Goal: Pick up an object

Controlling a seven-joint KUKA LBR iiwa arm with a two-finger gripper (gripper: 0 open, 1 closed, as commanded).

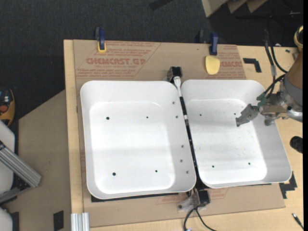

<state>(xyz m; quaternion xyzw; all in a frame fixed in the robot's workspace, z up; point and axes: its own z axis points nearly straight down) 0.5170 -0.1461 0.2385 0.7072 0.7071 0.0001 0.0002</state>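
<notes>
Bins (91,129) on board (120,57) printed "CHEMCAST GP"

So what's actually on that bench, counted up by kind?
White bins: 2, the left bin and the right bin, side by side.
Blue clamps: 2, one at the board's far edge and another further right.
Yellow pads: 1, beyond the right bin.
Robot claws: 1, over the right bin.
Total: 6

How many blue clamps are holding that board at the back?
2: one clamp at the board's back edge behind the left bin, another clamp behind the right bin. Others may be hidden.
</notes>
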